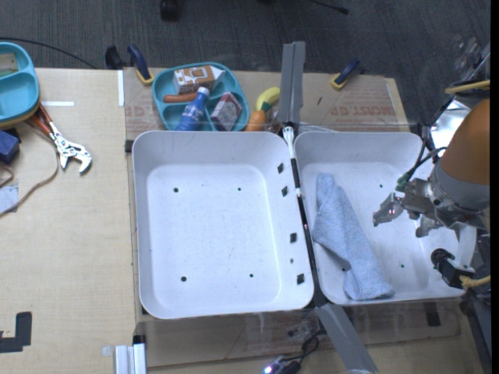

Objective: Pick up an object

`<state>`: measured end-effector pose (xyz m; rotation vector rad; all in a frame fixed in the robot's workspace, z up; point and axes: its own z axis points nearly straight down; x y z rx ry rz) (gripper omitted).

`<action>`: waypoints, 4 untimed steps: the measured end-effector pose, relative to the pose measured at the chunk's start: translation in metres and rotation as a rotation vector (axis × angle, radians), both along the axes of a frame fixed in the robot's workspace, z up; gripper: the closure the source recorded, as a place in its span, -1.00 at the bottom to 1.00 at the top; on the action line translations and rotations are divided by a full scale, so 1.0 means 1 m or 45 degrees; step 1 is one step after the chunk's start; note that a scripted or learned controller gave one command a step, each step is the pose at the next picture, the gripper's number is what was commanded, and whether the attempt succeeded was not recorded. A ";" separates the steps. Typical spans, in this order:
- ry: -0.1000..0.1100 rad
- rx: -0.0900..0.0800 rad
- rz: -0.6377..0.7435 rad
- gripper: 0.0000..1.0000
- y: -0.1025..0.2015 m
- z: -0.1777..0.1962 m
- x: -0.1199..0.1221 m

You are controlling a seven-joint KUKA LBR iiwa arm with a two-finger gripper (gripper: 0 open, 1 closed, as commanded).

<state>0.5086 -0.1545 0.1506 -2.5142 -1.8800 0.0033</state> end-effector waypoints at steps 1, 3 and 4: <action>-0.001 -0.002 -0.105 -1.00 -0.062 0.051 0.005; -0.004 0.000 -0.542 -1.00 0.058 -0.058 -0.019; 0.000 -0.003 -0.513 -1.00 0.019 0.020 -0.027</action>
